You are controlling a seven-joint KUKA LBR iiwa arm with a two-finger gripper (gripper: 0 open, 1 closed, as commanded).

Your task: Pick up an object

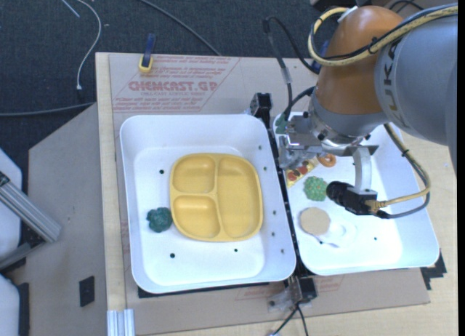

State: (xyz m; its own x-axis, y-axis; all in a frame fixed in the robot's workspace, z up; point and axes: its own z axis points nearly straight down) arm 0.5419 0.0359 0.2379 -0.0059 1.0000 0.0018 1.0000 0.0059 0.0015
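A yellow divided plate (216,196) lies in the left bin (138,134), with a dark green broccoli piece (159,218) just left of it. In the right bin (407,251) lie a light green broccoli piece (315,188), a tan round cookie (315,221), a small red and yellow food piece (296,175) and an orange ring-shaped piece (326,159). My gripper (309,154) hangs over the near left part of the right bin, right above the small food pieces; the wrist hides its fingers.
The grey arm with its orange band (360,58) covers the far part of the right bin. A black fitting with a yellow cable (356,199) sits right of the light green broccoli. A cardboard sheet (182,84) underlies both bins.
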